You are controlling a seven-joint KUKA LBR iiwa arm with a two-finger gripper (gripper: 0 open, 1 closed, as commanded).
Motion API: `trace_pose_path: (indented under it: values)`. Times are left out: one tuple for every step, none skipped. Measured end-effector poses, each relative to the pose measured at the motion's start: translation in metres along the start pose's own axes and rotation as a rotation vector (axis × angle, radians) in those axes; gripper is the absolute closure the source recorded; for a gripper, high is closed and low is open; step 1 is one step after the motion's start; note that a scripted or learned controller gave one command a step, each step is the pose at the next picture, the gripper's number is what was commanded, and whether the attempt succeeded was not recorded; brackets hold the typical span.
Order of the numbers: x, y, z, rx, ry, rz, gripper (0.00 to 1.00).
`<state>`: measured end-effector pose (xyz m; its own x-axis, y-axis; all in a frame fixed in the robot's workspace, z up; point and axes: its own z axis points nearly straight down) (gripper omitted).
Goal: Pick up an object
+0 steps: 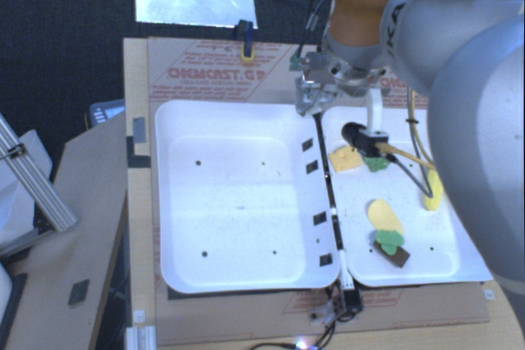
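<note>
My gripper (312, 102) hangs over the far end of the divider between the two bins, above the rims. Nothing shows in it. The right bin (447, 262) holds a yellow wedge (344, 160) near the divider, with a small green piece (378, 164) just to its right. Closer to the front lie a yellow oval (384, 215) and a green piece (390, 240) resting on a brown block (399, 256). A yellow curved piece (432, 193) lies by the right side, partly under the arm.
The left bin (176, 176) stands beside the right one, with a black clipped divider (326, 193) between them. A cardboard sheet (205, 74) lies under both bins. The large grey arm covers the right bin's far right part.
</note>
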<state>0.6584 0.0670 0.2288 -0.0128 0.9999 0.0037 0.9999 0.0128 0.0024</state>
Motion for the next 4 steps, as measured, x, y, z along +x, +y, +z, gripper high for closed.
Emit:
trace_pose_path:
  values:
    - [-0.042,-0.037,-0.088,-0.007,-0.004,0.014,1.0]
    - [-0.028,-0.082,-0.011,0.01,-0.003,0.012,1.0]
    - [-0.05,-0.071,-0.103,-0.009,-0.004,0.014,1.0]
    - [-0.054,-0.073,-0.167,-0.007,-0.004,0.009,1.0]
